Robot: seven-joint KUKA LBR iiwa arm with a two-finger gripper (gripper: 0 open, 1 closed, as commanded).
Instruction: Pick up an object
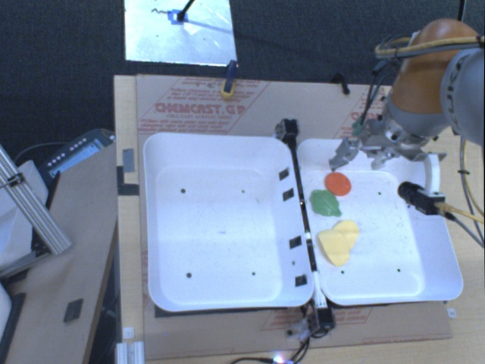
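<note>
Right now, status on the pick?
Gripper above right bin's far edge, nothing visibly held. Orange piece, green piece, yellow piece lying in that bin. No obstruction seen.

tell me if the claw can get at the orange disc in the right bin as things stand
Probably yes. The claw hangs just above and behind the orange disc, with nothing lying between them. The green piece sits close on the disc's near side, so a careless drop might nudge it.

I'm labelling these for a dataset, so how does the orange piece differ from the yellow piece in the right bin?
The orange piece is round, small and lies nearer the far wall; the yellow piece is larger, irregular and lies nearer the front. The orange piece nearly meets the green piece; the yellow one sits apart. Both lie flat by the right bin's left side.
</note>
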